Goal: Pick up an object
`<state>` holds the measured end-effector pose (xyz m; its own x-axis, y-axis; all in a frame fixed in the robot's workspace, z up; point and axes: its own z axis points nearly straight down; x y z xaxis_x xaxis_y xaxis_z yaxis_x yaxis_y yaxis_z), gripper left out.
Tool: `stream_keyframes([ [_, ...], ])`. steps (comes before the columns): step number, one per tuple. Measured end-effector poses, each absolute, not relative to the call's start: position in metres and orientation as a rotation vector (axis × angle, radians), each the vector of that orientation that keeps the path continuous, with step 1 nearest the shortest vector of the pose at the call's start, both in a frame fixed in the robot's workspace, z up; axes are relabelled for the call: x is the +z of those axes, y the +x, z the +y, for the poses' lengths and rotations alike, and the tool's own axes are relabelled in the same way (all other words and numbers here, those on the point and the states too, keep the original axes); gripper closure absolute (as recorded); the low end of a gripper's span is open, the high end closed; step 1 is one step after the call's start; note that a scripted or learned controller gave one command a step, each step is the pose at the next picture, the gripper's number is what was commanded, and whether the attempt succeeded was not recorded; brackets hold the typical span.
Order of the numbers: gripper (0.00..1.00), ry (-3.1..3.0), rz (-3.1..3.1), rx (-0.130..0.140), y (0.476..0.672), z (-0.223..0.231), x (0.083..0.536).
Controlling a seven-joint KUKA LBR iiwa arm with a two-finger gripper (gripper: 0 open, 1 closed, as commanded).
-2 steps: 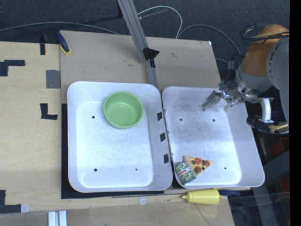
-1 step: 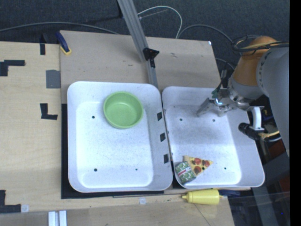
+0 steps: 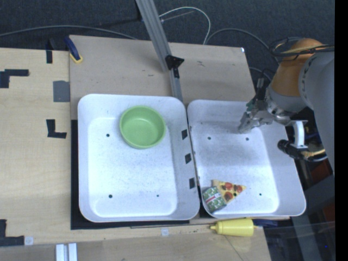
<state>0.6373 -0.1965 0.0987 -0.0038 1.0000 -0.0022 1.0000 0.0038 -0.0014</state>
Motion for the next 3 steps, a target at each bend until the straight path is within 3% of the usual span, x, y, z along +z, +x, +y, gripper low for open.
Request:
stream_keyframes([
  [2,1.0,2.216,2.22,0.004,0.64,-0.183,0.215],
  [3,1.0,2.22,2.223,0.0,0.64,-0.182,0.225],
])
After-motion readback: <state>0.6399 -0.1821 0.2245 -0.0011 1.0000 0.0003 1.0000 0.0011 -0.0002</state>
